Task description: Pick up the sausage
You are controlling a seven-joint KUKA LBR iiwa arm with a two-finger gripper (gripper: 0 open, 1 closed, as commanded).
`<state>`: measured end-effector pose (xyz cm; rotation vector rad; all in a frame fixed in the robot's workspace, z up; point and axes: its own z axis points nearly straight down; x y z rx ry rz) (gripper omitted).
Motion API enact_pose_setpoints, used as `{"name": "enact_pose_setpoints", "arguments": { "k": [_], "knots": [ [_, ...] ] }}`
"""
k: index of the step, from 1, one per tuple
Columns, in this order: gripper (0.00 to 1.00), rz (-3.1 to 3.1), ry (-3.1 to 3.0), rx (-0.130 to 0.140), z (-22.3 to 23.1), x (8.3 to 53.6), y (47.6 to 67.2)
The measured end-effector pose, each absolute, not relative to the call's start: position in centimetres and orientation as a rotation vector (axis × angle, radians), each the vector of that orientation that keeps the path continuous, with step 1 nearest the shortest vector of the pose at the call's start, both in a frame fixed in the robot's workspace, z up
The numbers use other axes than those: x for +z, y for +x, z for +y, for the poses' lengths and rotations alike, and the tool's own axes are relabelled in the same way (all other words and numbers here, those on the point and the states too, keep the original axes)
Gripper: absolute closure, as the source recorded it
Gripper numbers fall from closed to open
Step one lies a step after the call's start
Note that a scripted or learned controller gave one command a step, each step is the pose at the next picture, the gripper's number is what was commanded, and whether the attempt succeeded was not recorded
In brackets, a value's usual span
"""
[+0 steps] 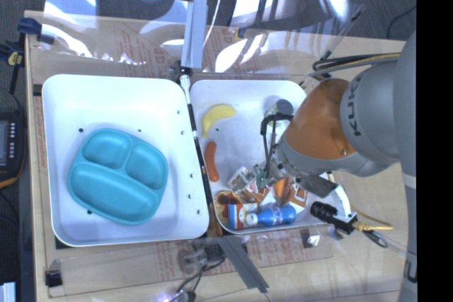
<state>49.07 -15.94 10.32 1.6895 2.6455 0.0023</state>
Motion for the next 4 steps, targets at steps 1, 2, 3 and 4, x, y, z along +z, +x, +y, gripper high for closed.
{"name": "enact_pose_setpoints", "arguments": {
  "k": [1, 2, 3, 4],
  "knots": [
    [1.0, 2.204, 2.241, 0.0, -13.0, 9.2, 58.0],
    [0.0, 2.203, 2.244, -0.002, -13.1, 9.2, 57.9],
    [0.0, 2.318, 2.086, -0.005, -12.7, 9.8, 51.5],
    [0.0, 2.448, 1.902, -0.007, -12.6, 10.0, 48.4]
  ]
}}
